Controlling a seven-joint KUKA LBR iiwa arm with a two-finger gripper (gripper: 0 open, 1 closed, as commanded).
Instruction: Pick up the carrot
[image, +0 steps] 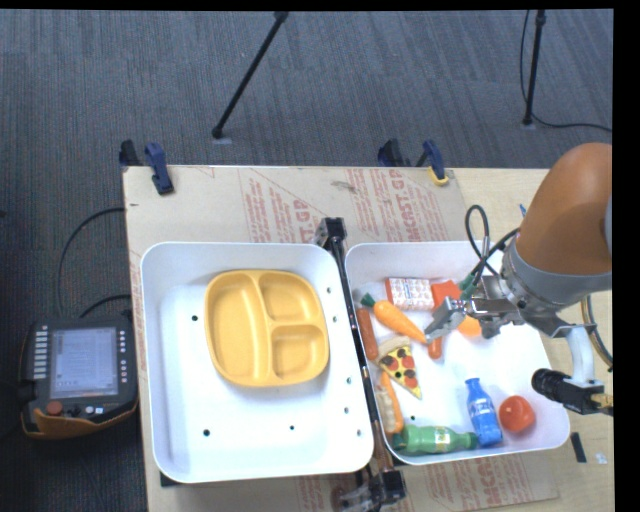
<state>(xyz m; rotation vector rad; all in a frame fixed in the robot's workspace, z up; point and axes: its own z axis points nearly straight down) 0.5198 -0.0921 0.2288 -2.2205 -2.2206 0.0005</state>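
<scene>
The carrot (400, 319), orange with a green top pointing up-left, lies tilted in the upper middle of the right bin (530, 350). My gripper (460, 323) hovers just right of the carrot's thick end, low over the bin. Its fingers look spread, the left fingertip (438, 324) close to the carrot's right tip. A small orange piece (468, 326) shows under the gripper, and I cannot tell what it is. Nothing is clearly held between the fingers.
The right bin also holds a red-and-white box (408, 292), a red block (447, 293), a sausage (367, 333), a pizza slice (402, 368), blue bottle (481, 410), green bottle (435, 438) and tomato (516, 413). A yellow divided plate (268, 326) sits in the left bin (180, 400).
</scene>
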